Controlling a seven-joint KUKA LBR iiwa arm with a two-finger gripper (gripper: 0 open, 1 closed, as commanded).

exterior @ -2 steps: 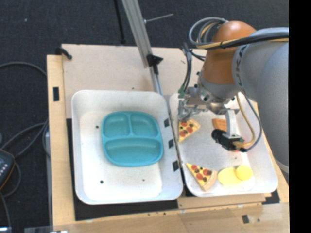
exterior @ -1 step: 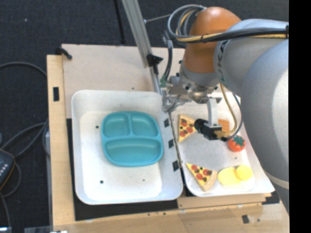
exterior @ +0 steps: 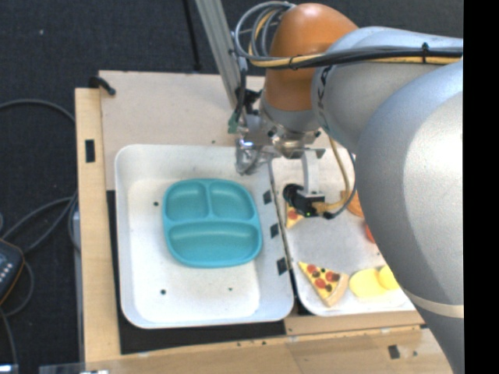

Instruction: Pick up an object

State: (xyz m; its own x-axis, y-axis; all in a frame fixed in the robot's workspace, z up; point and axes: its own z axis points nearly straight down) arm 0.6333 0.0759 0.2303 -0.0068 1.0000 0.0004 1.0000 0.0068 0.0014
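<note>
- Arm [exterior: 405,131]: filling the right side of the frame and reaching in toward the upper centre, its bulk covering much of the bin beneath it.
- Left-hand bin [exterior: 144,291]: holding one teal divided plate [exterior: 210,223], lying flat at mid-frame.
- Right-hand bin [exterior: 337,244]: holding a toy pizza slice [exterior: 323,280] at lower right, a yellow piece [exterior: 366,284] just beside it, and a smaller slice [exterior: 294,217] near the wall between the bins.
- Claw [exterior: 248,159]: hanging at the upper right corner of the left-hand bin, close to the dividing wall. Cannot tell whether it is wide or narrow, and nothing is showing in it.

Nearest candidates for the pick, by my judgement, are the plate and the smaller slice, though neither is lying directly under the claw.

Risks:
- Dropping straight down would likely be meeting rim or bare floor and closing on nothing.
- The plate is broad and shallow, so a grasp may be slipping off its edge.
- The slices are lying flat, giving little to pinch.

No readable writing or brand is showing anywhere.
</note>
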